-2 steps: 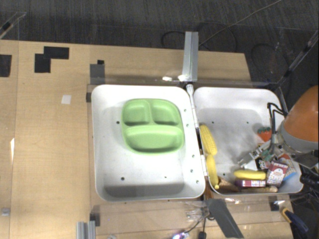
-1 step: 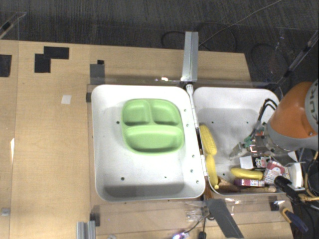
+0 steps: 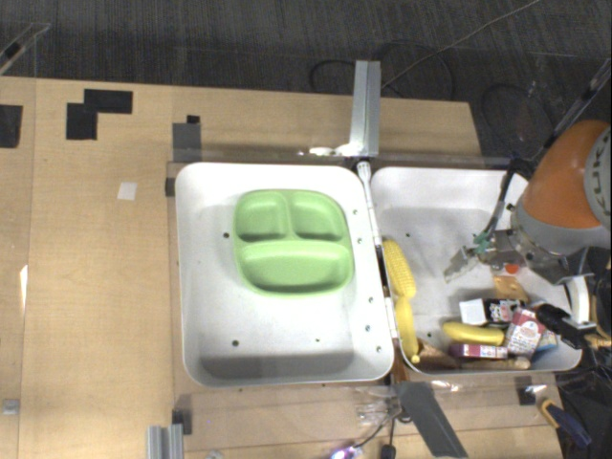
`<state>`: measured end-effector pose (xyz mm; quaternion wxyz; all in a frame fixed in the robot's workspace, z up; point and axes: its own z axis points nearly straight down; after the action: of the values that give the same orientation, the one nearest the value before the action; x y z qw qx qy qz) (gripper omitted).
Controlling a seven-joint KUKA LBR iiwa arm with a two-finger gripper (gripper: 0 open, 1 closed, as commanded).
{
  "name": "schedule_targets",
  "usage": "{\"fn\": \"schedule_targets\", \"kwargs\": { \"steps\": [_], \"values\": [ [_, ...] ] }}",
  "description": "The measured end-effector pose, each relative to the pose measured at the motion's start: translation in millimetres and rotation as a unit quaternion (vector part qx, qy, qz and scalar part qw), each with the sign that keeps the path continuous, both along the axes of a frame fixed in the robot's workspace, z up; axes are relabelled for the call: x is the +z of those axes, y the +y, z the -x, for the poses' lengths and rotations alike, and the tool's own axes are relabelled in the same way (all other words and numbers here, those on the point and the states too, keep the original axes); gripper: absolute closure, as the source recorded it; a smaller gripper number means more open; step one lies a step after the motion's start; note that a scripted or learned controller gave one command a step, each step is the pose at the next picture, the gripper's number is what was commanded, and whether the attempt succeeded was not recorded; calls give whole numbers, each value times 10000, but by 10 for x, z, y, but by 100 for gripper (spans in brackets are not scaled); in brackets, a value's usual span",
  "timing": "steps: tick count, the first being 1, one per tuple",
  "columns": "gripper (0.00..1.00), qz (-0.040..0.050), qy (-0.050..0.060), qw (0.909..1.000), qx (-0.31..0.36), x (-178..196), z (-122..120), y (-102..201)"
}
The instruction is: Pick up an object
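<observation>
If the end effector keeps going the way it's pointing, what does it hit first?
The end effector points toward the view's left and down into the right bin. Bare bin floor looks first in line, then the corn cob by the left wall. Depth is unclear from this one view.

Right bin's [image 3: 430,194] far half open; clutter [image 3: 497,331] nearside.

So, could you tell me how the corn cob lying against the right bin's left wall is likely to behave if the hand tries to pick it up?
The corn cob looks rounded and elongated, so it may roll or twist if nudged off-centre. It lies right against the right bin's left wall, which probably leaves little room on that side. Its bumpy surface should give some grip, and it looks stiff, probably a light toy.
</observation>
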<state>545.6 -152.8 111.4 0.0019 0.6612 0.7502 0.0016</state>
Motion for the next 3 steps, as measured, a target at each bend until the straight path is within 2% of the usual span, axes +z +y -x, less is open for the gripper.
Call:
{"fn": "schedule_targets", "kwargs": {
  "steps": [1,2,3],
  "values": [
    [0,0,-72,9992,398,-200,312,-137],
    [0,45,-90,9693,2455,-193,505,-218],
    [0,45,-88,9694,2453,-194,507,-219]
  ]
}}
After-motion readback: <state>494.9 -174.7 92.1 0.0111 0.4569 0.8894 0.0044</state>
